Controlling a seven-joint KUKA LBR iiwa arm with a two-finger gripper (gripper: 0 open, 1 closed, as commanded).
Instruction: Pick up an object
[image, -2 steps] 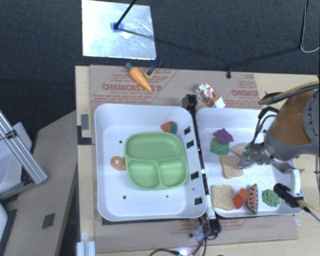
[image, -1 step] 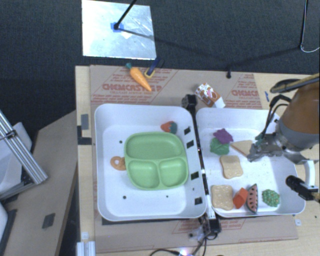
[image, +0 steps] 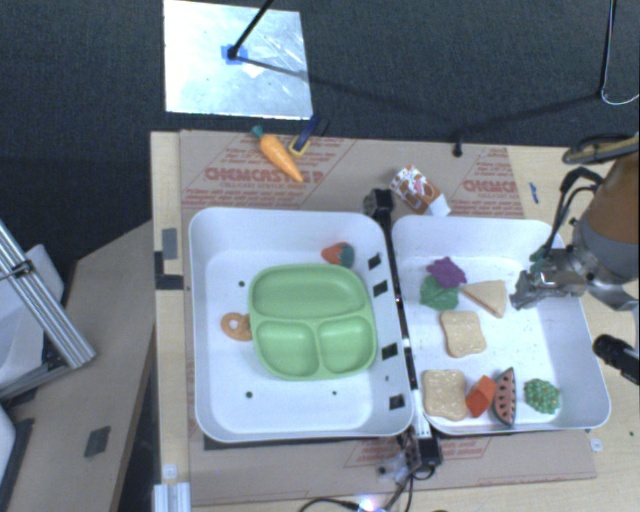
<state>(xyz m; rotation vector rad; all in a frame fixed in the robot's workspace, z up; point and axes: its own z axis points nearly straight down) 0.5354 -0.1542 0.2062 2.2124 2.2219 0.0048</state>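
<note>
The counter (image: 170, 330) carries two white bins. The left bin (image: 215, 260) holds a green tray (image: 308, 320); the right bin (image: 570, 340) holds toy food. The tool (image: 530, 288) hovers just beside the sandwich wedge (image: 488, 297); I cannot tell its grip state. Descending off-center could nudge the wedge away.

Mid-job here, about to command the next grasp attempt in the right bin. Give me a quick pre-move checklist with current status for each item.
1. Two-finger gripper over the right white bin: ok.
2. Gripper carrying nothing: ok, nothing seen between its fingers.
3. Finger opening: cannot tell, too small.
4. Nearest target, tan triangular toast wedge, unobstructed from above: ok.
5. Wedge separate from the green leafy toy: cannot tell, they sit very close.
6. Gripper aligned above wedge: not ok, it sits toward the arm's side.
</note>
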